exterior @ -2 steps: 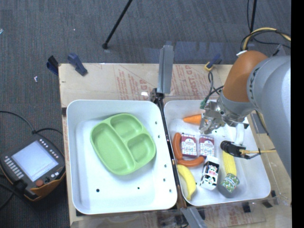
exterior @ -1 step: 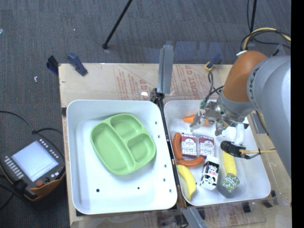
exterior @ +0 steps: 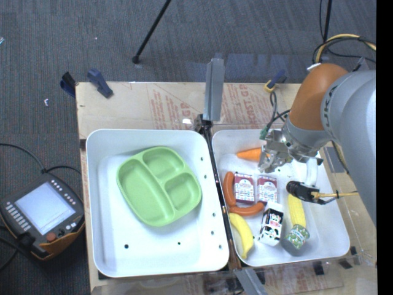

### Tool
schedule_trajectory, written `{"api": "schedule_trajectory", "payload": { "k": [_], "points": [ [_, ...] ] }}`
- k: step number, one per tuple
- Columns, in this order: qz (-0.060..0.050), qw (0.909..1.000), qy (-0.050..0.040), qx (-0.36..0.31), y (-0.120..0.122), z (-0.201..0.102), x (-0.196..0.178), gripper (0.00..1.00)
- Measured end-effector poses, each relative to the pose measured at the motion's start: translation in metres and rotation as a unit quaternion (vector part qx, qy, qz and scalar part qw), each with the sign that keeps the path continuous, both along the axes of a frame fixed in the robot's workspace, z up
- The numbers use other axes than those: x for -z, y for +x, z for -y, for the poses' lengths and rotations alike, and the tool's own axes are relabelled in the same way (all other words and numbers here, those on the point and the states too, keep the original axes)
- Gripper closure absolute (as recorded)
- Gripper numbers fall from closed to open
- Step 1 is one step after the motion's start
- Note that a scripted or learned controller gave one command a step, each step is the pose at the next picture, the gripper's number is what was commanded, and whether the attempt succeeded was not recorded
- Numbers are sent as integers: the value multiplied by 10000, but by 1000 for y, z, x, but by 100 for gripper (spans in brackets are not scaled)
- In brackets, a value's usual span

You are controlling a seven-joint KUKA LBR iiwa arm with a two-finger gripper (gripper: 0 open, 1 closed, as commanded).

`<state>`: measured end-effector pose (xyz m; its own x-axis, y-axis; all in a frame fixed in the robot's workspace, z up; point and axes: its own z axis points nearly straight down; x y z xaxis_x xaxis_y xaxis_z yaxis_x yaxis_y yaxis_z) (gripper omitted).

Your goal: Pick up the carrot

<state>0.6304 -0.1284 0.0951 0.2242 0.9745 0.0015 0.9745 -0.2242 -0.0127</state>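
Note:
The carrot is a small orange cone lying in the far part of the right bin, its tip pointing left. My gripper hangs just to the right of the carrot's thick end, fingers pointing down close to the bin floor. The carrot lies beside the fingers, not between them, and their spread is too small to read.
The right bin also holds two hot dogs, two red-and-white packets, a banana, a cow-print carton, a corn cob and a green-topped jar. A green divided plate lies in the left bin.

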Motion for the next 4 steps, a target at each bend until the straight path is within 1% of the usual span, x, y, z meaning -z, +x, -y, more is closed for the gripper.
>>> {"api": "schedule_trajectory", "payload": {
  "k": [1, 2, 3, 4],
  "points": [
    [-15, 10000, 6, -3, 0, 0, -6, 0],
    [-21, 10000, 9, -3, 0, 0, -6, 100],
    [-31, 10000, 17, -4, 0, 0, -13, 0],
    [37, 9916, -12, 1293, 11, 15, 2, 0]
  ]
}}
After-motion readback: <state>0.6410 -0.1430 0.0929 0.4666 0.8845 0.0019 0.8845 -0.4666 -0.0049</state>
